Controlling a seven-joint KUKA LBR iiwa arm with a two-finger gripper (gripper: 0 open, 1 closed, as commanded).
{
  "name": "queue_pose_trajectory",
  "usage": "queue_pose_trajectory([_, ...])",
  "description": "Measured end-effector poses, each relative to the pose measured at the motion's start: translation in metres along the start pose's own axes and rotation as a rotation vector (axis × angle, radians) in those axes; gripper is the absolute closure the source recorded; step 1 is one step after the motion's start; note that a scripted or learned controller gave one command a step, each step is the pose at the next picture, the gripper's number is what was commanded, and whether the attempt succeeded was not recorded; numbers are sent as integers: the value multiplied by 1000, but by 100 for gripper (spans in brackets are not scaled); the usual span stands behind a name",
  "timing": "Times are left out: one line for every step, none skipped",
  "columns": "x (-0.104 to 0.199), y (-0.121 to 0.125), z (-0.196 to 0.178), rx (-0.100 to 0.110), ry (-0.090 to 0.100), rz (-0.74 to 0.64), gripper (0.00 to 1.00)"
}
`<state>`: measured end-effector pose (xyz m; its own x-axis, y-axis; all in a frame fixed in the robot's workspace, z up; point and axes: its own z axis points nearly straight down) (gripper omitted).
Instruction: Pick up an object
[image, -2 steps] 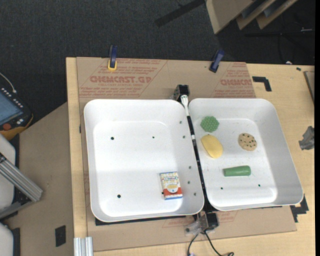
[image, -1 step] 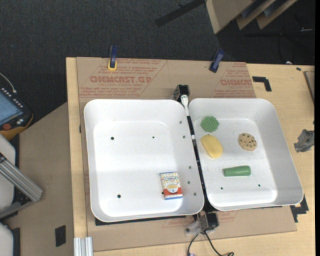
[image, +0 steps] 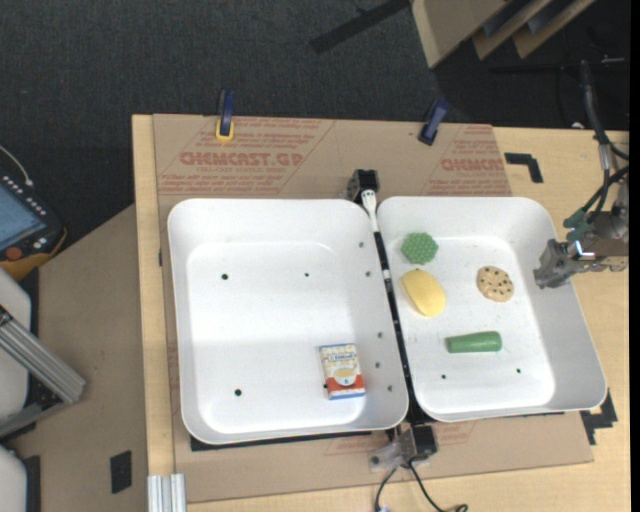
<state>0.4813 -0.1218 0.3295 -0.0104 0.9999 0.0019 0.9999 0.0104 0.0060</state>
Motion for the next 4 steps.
queue_pose_trajectory([-62, -4, 25, 9, -3, 16, 100])
queue_pose_trajectory([-105, -3, -2, 1, -7, 14, 100])
queue_pose_trajectory([-102, -3, 21, 8, -1, 11, 100])
queue_pose_trajectory([-102, -3, 39, 8, -1, 11, 100])
